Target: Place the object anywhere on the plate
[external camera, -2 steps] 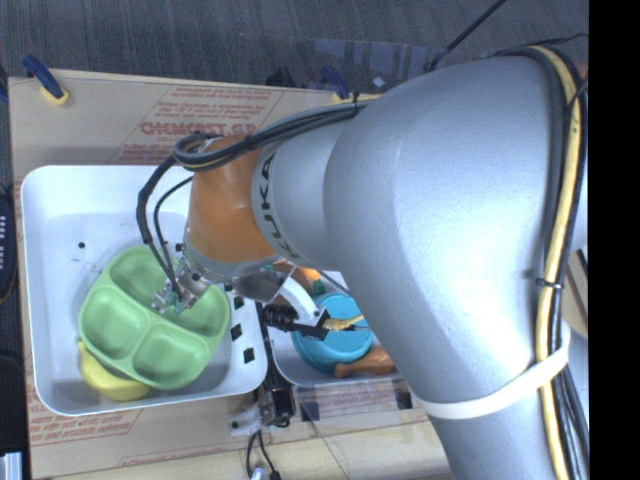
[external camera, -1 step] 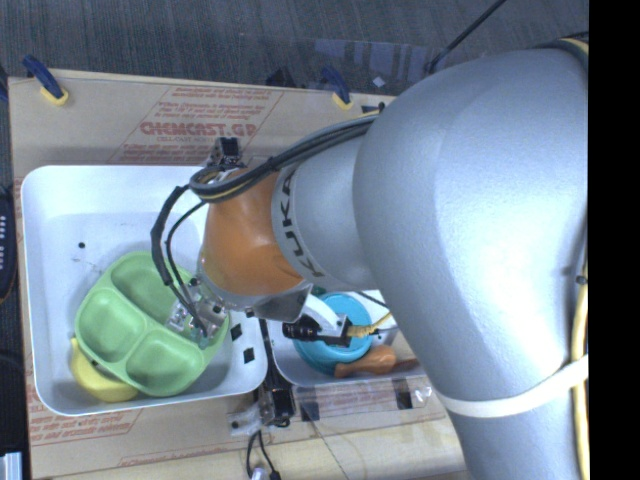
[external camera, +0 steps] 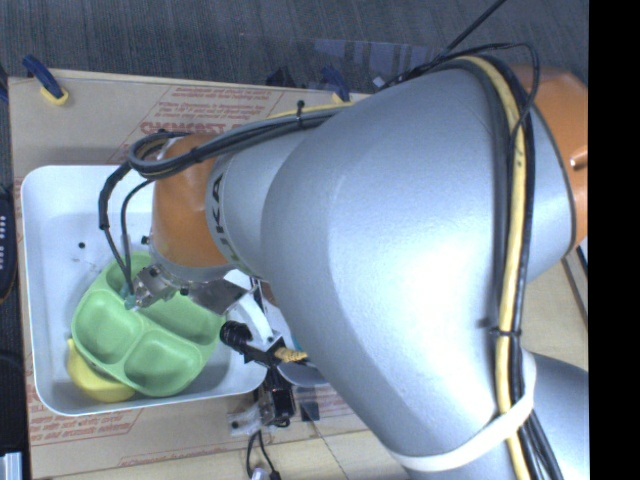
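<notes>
One divided green plate (external camera: 145, 343), three compartments visible, lies in the left white bin (external camera: 50, 268); all places below are given relative to this plate.

Item: yellow object (external camera: 92, 378), rounded, partly hidden. It shows at the plate's lower-left edge, tucked under or just beside the rim, resting on the bin floor. Whether it touches the rim cannot be told. Judged to be the task's object, though only a small part is visible.

Item: gripper (external camera: 150, 290), at the end of the grey arm (external camera: 400, 268), below the orange band (external camera: 185, 218). It sits over the plate's upper edge, close to or touching the rim. Whether it is open, closed or gripping anything cannot be told; the wrist and black cables (external camera: 115, 218) cover that area.

Item: cardboard sheet (external camera: 200, 103), printed in red, lies under the bin and extends beyond the plate's far side.

Item: blue clamp (external camera: 45, 78), well apart from the plate, at the cardboard's far-left corner.

Status of task, as a judgement: not complete. The plate's visible compartments carry nothing, and the yellow object lies off the plate rather than on it. Remaining: secure the object, lift it clear of the rim, set it down in any compartment.
</notes>
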Controlling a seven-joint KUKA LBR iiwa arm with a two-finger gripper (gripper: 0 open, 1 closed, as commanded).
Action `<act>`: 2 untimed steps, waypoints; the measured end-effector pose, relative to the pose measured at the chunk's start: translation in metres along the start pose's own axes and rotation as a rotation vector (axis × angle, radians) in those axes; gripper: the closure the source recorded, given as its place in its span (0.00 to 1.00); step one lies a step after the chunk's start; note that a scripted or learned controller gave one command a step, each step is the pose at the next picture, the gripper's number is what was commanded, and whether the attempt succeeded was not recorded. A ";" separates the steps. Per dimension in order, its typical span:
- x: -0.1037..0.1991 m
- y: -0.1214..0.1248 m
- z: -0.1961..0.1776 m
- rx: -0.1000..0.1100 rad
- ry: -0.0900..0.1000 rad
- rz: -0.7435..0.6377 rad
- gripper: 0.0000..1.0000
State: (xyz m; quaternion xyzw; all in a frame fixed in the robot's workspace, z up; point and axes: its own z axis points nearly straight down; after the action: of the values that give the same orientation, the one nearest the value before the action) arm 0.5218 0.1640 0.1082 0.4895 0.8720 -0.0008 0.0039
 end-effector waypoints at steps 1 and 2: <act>0.030 -0.033 -0.111 0.003 0.009 0.037 1.00; 0.030 -0.035 -0.108 0.010 0.009 0.037 0.00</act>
State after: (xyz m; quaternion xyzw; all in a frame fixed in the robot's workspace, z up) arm 0.4757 0.1722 0.2157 0.5054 0.8629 -0.0026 -0.0026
